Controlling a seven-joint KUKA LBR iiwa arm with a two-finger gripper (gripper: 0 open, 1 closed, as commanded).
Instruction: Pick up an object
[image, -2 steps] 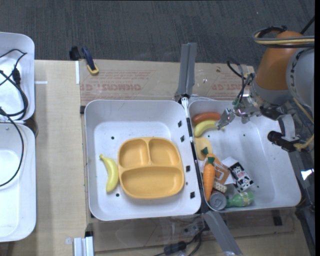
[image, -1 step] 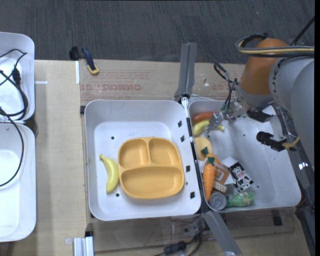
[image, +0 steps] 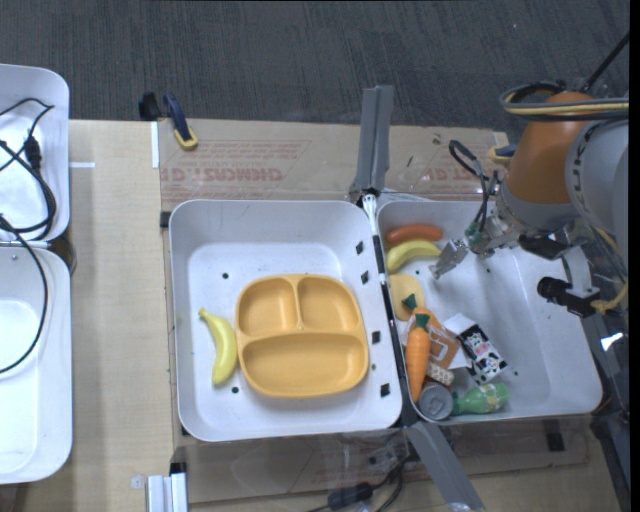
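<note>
Arm (image: 570, 160) comes in from the right, grey w/ orange band, gripper (image: 448, 260) low over the right bin (image: 560, 400), near its upper-left part. Fingers are small and seen at a slant; can't tell if they're apart or together, and nothing shows between them.

Nearest things to the gripper: a yellow banana (image: 410, 254) just to its left, and a red-orange sausage (image: 413, 233) touching that banana's upper side, both in the bin's top-left corner. Gripper tip sits just beside the banana's right end; contact can't be judged.

Below those, along the bin's left wall: a pale yellow piece (image: 405, 296), then a carrot (image: 417, 358) lying lengthwise, a brown box (image: 443, 352) right of it, a black-and-white carton (image: 480, 352), a grey can (image: 435, 403) and a green item (image: 478, 400) at the bottom. All well apart from the gripper.

Left bin (image: 190, 300) holds a yellow divided plate (image: 300, 335) in the middle and a second banana (image: 222, 346) just left of the plate.
</note>
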